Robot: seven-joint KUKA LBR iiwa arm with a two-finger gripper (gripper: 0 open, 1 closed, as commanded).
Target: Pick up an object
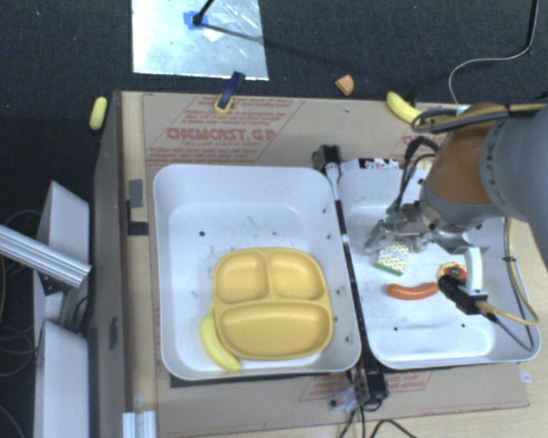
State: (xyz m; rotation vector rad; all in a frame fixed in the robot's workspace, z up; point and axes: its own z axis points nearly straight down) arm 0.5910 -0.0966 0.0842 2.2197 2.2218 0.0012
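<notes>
Lowered into the right bin, hand poised just above a small checkered block; finger state impossible to tell. Nothing seen lifted yet. Orange sausage-shaped toy lying nearby, yellow divided tray and banana resting in the left bin. Grasp and lift judged still ahead.

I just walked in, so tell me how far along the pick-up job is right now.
Done: the grey arm has reached into the right white bin, and its claw sits low over the small green-and-white checkered block. In hand: nothing visibly gripped. Left: grasping and lifting something; the orange sausage-shaped toy also lies on the bin floor.
</notes>
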